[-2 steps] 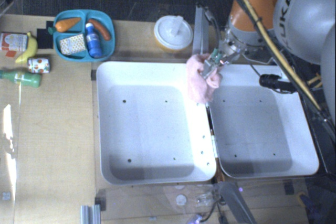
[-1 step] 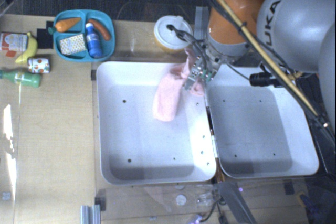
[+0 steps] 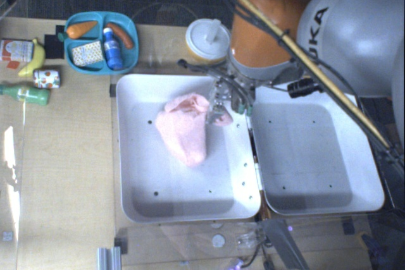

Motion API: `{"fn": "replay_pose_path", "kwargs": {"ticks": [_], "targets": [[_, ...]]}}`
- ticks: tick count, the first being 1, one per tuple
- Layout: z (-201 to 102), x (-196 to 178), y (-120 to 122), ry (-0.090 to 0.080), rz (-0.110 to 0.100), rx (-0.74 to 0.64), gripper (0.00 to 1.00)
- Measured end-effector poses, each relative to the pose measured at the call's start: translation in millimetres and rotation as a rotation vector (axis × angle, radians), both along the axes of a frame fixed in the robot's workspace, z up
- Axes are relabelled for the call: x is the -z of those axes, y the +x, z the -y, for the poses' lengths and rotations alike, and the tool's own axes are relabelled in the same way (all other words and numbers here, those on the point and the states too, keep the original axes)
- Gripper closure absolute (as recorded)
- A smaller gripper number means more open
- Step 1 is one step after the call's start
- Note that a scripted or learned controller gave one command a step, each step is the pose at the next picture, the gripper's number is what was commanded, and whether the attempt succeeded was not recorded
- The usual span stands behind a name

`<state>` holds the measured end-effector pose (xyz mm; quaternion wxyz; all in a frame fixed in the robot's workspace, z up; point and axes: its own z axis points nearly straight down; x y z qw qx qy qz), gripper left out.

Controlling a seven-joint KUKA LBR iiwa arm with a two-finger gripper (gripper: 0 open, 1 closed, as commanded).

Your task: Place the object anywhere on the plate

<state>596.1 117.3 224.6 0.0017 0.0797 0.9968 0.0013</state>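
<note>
Gripper (image 3: 220,112) touching one pink cloth (image 3: 183,129) in left bin (image 3: 136,199); grip cannot tell.

We saw a pale wooden bench (image 3: 63,186) bearing two white bins, the left bin (image 3: 136,199) touching the right bin (image 3: 373,196). Behind them stood a blue divided tray (image 3: 130,31), a lidded cup (image 3: 207,40), a small can (image 3: 47,78) and a green bottle (image 3: 25,93).

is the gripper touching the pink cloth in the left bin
Touching: the camera view shows the gripper down on the pink cloth's upper right edge, fabric bunched against it, in the left bin.
</note>
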Motion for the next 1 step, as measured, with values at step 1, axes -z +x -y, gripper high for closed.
{"fn": "replay_pose_path", "kwargs": {"ticks": [1], "targets": [[0.2, -0.2, 0.2, 0.0, 0.001, 0.001, 0.0]]}}
